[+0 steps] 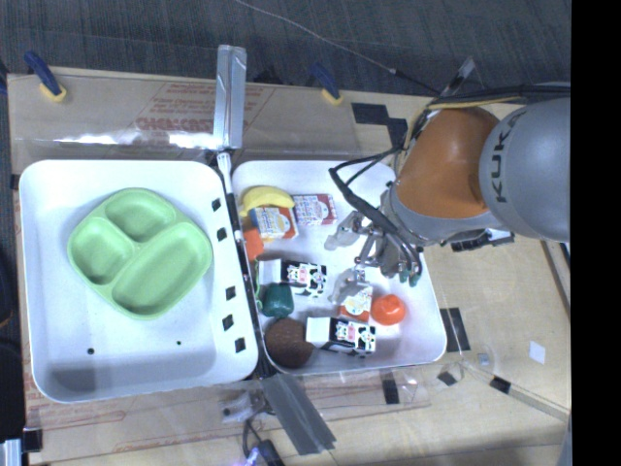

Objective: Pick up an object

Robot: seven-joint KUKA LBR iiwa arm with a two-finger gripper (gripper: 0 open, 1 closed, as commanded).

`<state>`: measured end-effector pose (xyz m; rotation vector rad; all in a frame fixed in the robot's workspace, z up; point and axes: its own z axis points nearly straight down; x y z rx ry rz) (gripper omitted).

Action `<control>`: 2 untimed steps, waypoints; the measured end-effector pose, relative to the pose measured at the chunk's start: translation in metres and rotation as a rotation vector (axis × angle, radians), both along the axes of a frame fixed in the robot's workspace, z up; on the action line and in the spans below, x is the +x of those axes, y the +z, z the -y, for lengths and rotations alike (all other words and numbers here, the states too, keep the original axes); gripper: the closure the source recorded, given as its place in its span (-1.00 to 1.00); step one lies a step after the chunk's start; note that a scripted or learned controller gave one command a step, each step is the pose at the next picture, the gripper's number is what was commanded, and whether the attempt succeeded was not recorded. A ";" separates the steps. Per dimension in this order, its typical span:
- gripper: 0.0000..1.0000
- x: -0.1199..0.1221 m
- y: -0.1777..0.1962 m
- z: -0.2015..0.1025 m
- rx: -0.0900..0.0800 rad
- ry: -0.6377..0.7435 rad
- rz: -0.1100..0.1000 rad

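A wooden desk (pixel 505 289) carries two shallow white bins side by side. The left white bin (pixel 58 348) holds a pale green plastic plate with three compartments (pixel 141 250), lying flat near its middle.

The right white bin (pixel 422 338) is crowded with small objects. Near its top left lies a yellow toy banana (pixel 266 198), with a small orange-and-white carton (pixel 273 223) just below it and a red-and-white carton (pixel 313 208) beside that. Lower down sit a black-and-white cow-patterned carton (pixel 304 277), a dark green round object (pixel 275 300), a brown round ball (pixel 289 342), a second cow-patterned carton (pixel 342 334) and an orange round toy fruit (pixel 388 310).

The grey arm with an orange band (pixel 448 163) reaches in from the right. Its metal two-finger hand (pixel 357 282) hangs over the middle of the right bin, just above a small white-and-orange object (pixel 356 302) beside the orange fruit. Whether the fingers are apart or together cannot be told, and nothing is clearly seen between them.
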<state>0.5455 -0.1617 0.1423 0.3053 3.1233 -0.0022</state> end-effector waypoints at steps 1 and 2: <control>-1.00 0.032 -0.051 -0.072 0.003 -0.185 -0.002; -1.00 -0.009 -0.051 -0.073 0.003 -0.288 -0.005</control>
